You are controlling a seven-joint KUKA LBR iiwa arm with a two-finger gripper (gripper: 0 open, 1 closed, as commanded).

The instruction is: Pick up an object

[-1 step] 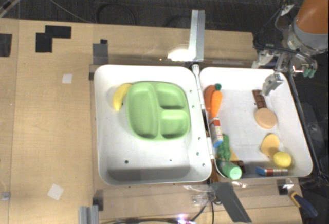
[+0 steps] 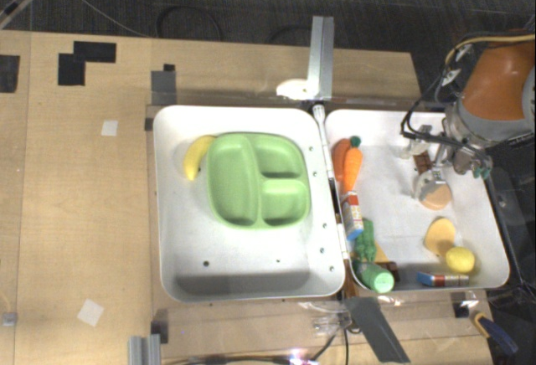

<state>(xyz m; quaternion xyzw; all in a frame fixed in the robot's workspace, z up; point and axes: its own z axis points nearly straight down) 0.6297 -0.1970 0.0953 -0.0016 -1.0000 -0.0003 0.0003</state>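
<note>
Tan rounded disc-like object (image 2: 435,197) in upper right of right shallow white bin (image 2: 394,213), directly below and touching metal two-finger gripper (image 2: 433,181), approached steeply from above at frame right; finger state unresolved; yellow lemon-like fruit (image 2: 459,259) lower, apart.

Grey arm (image 2: 494,95) reaching from right, hand (image 2: 434,181) pointing down, low
</note>
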